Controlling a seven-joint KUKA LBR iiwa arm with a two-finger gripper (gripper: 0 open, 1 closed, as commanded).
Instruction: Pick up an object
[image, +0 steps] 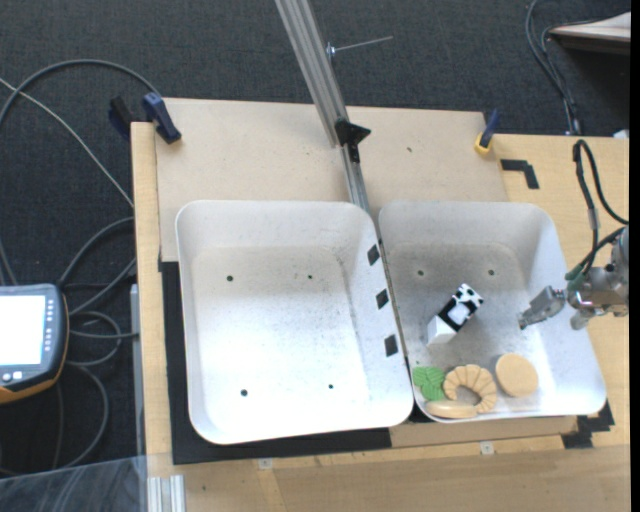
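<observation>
Right bin (500, 225): cookie (517, 375) below-left of gripper (548, 308) (apart).

A robotics lab: a plywood bench (260, 150) clamped at its corners carries two shallow white bins (200, 240), cables (60, 90) trail over dark carpet (80, 40), and a teach pendant (28, 335) sits beyond the bench's left edge.

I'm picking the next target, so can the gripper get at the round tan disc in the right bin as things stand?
Probably yes. The round tan disc lies flat with bare floor above it, just below the gripper. The croissant sits close beside it, which could crowd one finger.
</observation>
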